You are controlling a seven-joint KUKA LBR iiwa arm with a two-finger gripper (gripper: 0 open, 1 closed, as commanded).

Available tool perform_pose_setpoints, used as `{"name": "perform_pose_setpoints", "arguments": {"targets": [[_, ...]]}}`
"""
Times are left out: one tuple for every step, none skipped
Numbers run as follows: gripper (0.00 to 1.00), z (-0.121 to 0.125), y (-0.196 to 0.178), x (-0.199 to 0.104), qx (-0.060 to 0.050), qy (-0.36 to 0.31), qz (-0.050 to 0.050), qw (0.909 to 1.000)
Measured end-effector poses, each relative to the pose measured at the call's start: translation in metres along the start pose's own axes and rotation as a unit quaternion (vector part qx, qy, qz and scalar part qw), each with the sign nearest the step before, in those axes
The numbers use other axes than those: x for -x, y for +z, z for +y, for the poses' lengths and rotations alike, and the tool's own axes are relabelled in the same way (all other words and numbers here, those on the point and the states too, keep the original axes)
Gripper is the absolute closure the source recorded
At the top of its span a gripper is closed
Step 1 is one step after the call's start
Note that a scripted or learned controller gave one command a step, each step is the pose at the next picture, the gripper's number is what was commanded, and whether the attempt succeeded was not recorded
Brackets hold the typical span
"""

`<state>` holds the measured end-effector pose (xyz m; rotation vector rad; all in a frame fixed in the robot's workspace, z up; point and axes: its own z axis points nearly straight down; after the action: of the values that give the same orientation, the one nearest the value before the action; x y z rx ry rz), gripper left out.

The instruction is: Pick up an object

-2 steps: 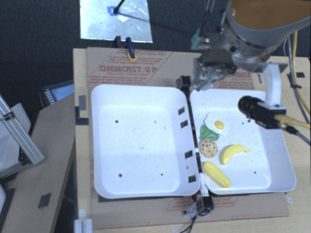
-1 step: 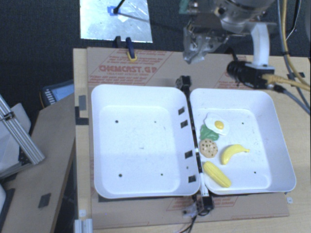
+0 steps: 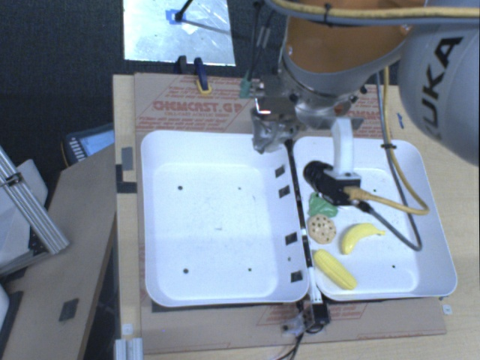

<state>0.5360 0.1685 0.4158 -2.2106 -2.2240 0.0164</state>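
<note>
The right bin (image 3: 420,201) holds several small items near its left side: a green piece (image 3: 321,204), a round speckled cookie (image 3: 322,229), a yellow banana (image 3: 360,236) and a yellow corn cob (image 3: 335,269). My gripper (image 3: 267,135) hangs over the far end of the divider between the two bins, well behind these items and apart from them. A black cylinder on a white bracket (image 3: 328,181) juts down from the wrist and partly covers the green piece. Nothing can be seen held in the gripper.
The left bin (image 3: 202,216) is a bare white tray with a few dark dots. A yellow cable (image 3: 390,201) and a dark one trail across the right bin. Brown cardboard (image 3: 187,107) lies under both bins.
</note>
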Motion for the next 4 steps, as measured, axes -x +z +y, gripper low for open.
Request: {"name": "perform_pose_setpoints", "arguments": {"targets": [[1.00, -0.029, -0.013, -0.045, 0.006, -0.002, 0.003, 1.0000], [1.00, -0.016, -0.100, -0.058, 0.011, 0.000, 0.004, 0.9999], [1.00, 0.008, -0.121, -0.055, 0.008, 0.003, 0.002, 1.0000], [1.00, 0.007, -0.131, -0.056, 0.008, 0.002, 0.003, 1.0000]]}}
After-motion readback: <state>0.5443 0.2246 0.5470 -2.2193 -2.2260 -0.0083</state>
